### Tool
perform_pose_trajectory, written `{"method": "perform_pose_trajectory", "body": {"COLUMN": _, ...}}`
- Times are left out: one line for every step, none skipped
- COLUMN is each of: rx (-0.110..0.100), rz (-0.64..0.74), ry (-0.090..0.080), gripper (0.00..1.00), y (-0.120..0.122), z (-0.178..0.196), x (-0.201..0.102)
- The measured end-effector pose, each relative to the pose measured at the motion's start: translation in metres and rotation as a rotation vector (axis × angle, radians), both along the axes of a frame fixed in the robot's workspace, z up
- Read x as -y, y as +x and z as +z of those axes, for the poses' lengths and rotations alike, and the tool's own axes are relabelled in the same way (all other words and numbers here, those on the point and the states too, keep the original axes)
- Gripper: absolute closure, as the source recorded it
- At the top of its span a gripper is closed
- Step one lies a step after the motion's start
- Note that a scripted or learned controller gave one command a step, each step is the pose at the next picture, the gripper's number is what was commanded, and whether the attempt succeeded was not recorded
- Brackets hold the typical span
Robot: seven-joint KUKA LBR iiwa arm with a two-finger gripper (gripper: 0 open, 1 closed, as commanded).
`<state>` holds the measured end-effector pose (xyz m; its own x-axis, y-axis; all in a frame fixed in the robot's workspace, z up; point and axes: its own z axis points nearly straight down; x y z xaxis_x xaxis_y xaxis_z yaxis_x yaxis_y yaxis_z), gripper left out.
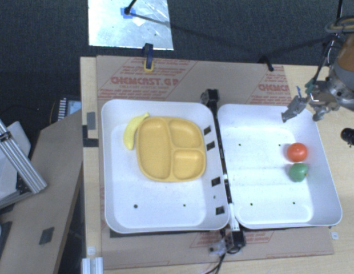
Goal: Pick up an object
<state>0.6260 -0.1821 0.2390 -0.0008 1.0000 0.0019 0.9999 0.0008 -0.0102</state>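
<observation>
Two bins side by side on a board (165,76), mid frame. Left bin (117,210): tray (168,148) in its upper half, three compartments; banana (132,131) just left of tray, touching its upper-left edge. Right bin (268,210): tomato (297,151) near the right wall, second fruit (298,172) directly below it in frame, touching or nearly so. Clips (217,153) run down the seam between the bins. Gripper (305,112) at the right bin's upper-right corner, above the tomato and apart from it, arm coming in from the frame's right edge. Metal sheet (130,16) at upper left of frame, beyond the board. Clamp (148,57) on the board's top edge, just below the sheet.
</observation>
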Motion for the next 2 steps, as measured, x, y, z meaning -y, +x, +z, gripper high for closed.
{"method": "perform_pose_trajectory", "body": {"rx": 0.012, "rz": 0.003, "ry": -0.003, "gripper": 0.00, "y": 0.002, "z": 0.008, "x": -0.001}}
{"method": "perform_pose_trajectory", "body": {"rx": 0.008, "rz": 0.000, "ry": -0.002, "gripper": 0.00, "y": -0.007, "z": -0.046, "x": -0.003}}
